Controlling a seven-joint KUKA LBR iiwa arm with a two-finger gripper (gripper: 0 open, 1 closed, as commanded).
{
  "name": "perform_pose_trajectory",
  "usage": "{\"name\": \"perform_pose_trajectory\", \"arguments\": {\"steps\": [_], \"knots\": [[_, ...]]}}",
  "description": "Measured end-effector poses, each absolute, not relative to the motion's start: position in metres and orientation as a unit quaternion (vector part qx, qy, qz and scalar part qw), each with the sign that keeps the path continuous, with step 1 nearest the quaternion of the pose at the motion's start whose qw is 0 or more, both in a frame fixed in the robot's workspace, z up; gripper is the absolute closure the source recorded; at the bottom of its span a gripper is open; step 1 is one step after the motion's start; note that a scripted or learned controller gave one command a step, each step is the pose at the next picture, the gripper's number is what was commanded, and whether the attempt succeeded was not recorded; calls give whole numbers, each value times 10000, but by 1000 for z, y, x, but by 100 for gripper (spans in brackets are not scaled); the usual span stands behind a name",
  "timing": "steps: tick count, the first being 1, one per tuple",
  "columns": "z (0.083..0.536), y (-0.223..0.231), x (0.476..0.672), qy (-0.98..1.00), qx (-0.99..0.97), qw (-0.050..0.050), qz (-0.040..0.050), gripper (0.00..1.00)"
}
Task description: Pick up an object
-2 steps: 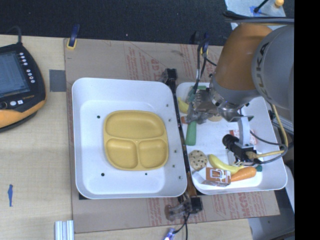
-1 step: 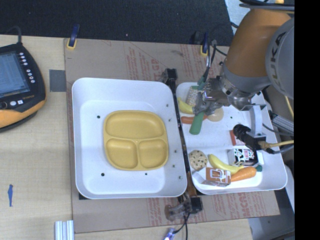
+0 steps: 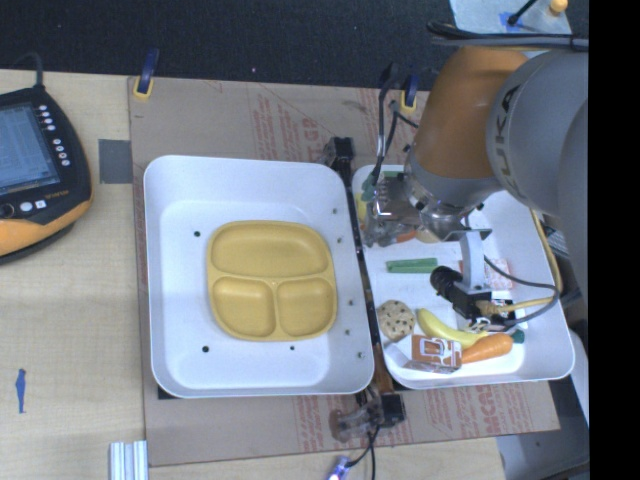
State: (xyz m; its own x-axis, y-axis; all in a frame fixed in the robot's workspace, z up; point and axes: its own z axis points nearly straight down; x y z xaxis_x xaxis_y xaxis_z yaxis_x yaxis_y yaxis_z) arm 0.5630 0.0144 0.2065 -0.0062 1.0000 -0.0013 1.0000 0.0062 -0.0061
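Note:
My gripper [image 3: 383, 216] reaches down into the far left corner of the right bin [image 3: 545, 363], under the grey and orange arm. A small orange thing [image 3: 404, 235] peeks out just beneath it; whether it is held is hidden. Nearer in that bin lie a green stick [image 3: 412, 265], a cookie [image 3: 396, 318], a yellow banana [image 3: 445, 326], an orange carrot [image 3: 486, 348] and an orange and white packet [image 3: 433, 352].
The left bin [image 3: 175, 268] holds a yellow divided plate [image 3: 271, 277]. A tablet-like pendant [image 3: 35, 163] lies on the bench at far left. The bins' shared rims [image 3: 357, 268] run just left of the gripper.

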Motion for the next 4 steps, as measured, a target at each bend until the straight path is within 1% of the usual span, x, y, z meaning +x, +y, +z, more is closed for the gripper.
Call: {"name": "perform_pose_trajectory", "arguments": {"steps": [1,2,3,4], "knots": [[207,14,563,-7091,-7051,15,26,0],[199,-54,538,-7087,-7055,12,23,0],[194,-80,571,-7080,-7062,11,12,0],[91,-95,562,-7091,-7051,18,24,0]]}}
